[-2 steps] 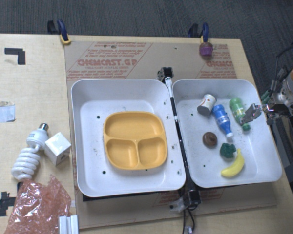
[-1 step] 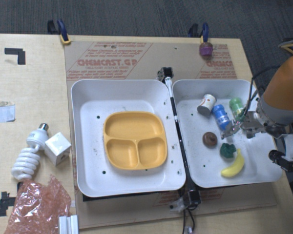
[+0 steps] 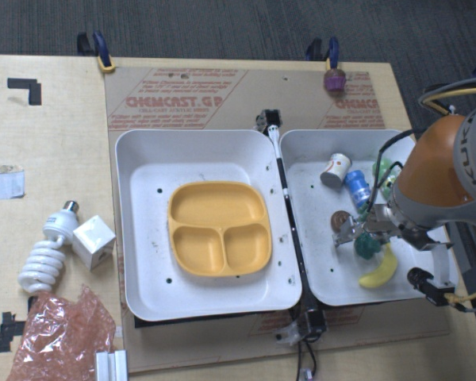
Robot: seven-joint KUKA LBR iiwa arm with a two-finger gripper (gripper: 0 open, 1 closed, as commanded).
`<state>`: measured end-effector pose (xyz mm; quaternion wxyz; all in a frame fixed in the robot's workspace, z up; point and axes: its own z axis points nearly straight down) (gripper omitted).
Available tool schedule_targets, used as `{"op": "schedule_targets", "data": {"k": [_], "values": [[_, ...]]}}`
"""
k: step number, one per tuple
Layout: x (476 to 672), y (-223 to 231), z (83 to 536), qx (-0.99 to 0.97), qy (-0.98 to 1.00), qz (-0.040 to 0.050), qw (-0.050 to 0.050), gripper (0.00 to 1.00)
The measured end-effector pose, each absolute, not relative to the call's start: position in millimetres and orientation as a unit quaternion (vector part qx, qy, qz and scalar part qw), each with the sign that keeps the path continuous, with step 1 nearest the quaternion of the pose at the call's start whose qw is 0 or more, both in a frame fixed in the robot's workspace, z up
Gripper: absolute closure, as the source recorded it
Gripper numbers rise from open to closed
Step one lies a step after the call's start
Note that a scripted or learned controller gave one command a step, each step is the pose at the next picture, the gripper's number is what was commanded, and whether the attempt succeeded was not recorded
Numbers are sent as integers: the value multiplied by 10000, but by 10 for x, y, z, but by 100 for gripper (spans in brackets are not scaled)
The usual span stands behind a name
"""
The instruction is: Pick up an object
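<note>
Nearest you, the banana lies at the near edge of the right bin, and just left and beyond it sits the teal object, directly under the gripper. You cannot tell whether the jaws are parted or closed; nothing shows plainly between them. To do this step well, centre over the teal object, descend straight, and close only once it sits between the jaws. Keep clear of the banana touching its near side.
</note>
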<state>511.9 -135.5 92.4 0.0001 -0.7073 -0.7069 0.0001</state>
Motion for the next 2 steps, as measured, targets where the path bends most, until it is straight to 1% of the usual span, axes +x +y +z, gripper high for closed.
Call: {"op": "schedule_targets", "data": {"k": [1, 2], "values": [[5132, -1361, 1028, -7078, -7064, -8, -13, 100], [4781, -590, 1922, -7072, -7070, 0, -4, 100]]}}
